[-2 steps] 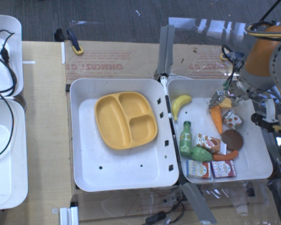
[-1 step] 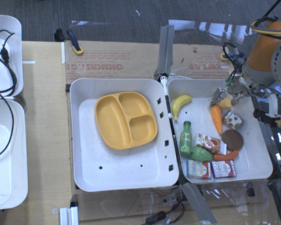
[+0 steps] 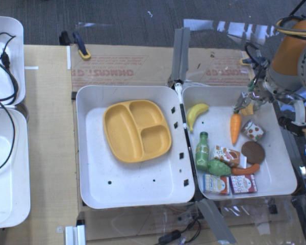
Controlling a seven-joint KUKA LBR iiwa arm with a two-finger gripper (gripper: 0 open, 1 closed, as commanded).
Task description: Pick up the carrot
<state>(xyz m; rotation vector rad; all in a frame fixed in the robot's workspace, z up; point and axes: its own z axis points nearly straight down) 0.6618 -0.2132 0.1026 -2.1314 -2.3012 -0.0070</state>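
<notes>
Orange carrot lies in the right bin, upper-middle area, on bare floor. Long axis runs roughly up-down in the camera view, fat end up near the bin's far side, tip pointing down toward the near side, with a slight lean.

Gripper sits over the same bin's far right corner, just up and right of the carrot's fat end. Near, not touching as far as I can tell. Nothing visible between the fingers, so not holding the carrot. Finger spread: can't tell, too small and cluttered there.

Relation that matters: the carrot is down-left of the gripper, a short hop. My read is that the jaws should close across the carrot's width, i.e. left-right in this view, so the wrist may need a turn to square up with the axis.

Neighbours:
- banana to the left, well apart
- small spotted box just right of the carrot's lower half, tightest clearance
- brown disc below that
- green bottle lower left

Risk, as a guess: the right finger clips the spotted box on descent. Grabbing nearer the fat end gives more room.

Yellow plate in the left bin isn't involved.
</notes>
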